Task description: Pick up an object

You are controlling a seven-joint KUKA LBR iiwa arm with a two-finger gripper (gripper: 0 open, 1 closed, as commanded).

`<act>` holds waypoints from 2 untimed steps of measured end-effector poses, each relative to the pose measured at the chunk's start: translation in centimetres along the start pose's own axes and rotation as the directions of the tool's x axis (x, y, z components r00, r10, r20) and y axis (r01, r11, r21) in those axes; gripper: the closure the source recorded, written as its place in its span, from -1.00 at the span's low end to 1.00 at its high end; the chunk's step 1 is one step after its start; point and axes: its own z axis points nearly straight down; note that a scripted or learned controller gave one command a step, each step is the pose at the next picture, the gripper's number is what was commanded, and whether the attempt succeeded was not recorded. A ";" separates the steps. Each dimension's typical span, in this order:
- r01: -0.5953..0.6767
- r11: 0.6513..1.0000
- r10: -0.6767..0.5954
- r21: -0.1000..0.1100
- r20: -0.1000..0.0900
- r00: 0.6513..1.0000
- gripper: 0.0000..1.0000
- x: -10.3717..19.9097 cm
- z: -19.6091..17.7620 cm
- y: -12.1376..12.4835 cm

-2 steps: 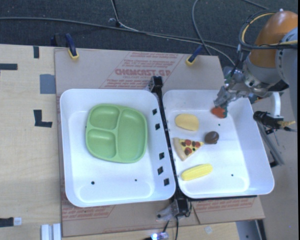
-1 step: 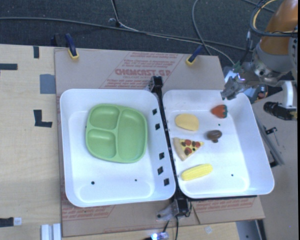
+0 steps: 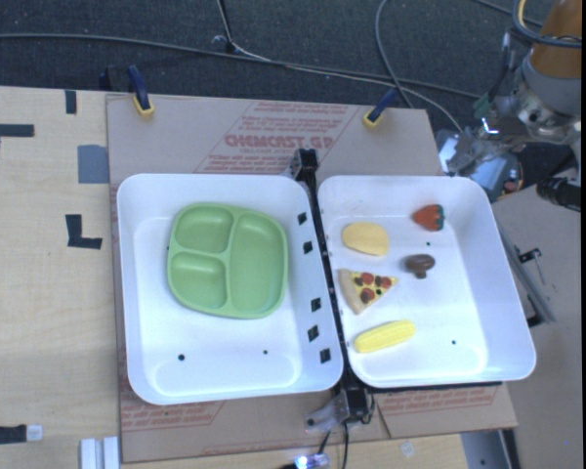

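Arm parked at the upper right, off the bins.
The grey two-finger gripper [image 3: 481, 159] hangs beyond the upper right corner of the right white bin [image 3: 498, 291] (its state cannot be told). Inside that bin lie a red strawberry [image 3: 430, 217], a pale yellow oval piece [image 3: 365, 238], a small brown mushroom [image 3: 420, 264], a pizza slice [image 3: 365, 288] and a yellow corn cob [image 3: 384, 336]. The left white bin [image 3: 137, 291] holds a green divided plate [image 3: 227, 260].

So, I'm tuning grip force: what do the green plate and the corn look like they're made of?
Green plate: looks like matte moulded plastic, with smooth divided compartments. Corn: probably glossy plastic toy food, uniformly yellow with a slight sheen; could be rubbery.
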 end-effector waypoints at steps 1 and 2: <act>0.003 1.000 -0.003 0.006 -0.002 1.000 1.00 5.4 2.1 0.1; 0.004 1.000 -0.004 0.006 -0.002 1.000 1.00 10.4 2.1 0.1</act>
